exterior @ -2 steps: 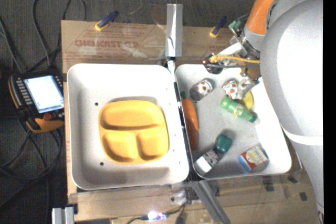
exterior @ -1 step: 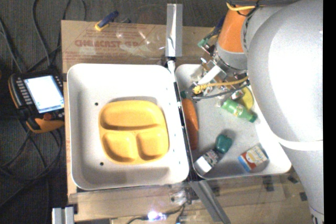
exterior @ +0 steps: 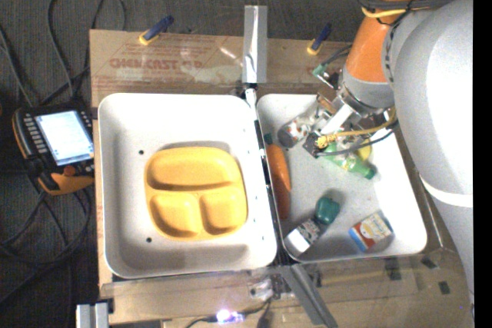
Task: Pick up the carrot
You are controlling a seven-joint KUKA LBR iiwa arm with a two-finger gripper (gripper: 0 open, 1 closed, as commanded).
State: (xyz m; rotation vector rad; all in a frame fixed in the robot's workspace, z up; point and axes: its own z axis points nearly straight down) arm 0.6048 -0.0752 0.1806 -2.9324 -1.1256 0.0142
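Overhead, by label
arm (exterior: 370,50): reaches in from the right, orange band above the wrist, bent down over the right bin's (exterior: 406,240) far half
gripper (exterior: 298,136): low near the bin's far-left corner; opening cannot be told, nothing seen held
carrot (exterior: 279,175): along the right bin's left wall, just beside the gripper
left bin (exterior: 115,188): yellow tray (exterior: 197,192) at centre

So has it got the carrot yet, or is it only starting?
Only starting, it seems. Nothing looks done: the carrot lies against the left wall of the right bin, untouched. The claw hovers over that bin's upper part, above and right of the carrot. Reaching it, gripping and lifting are all left.
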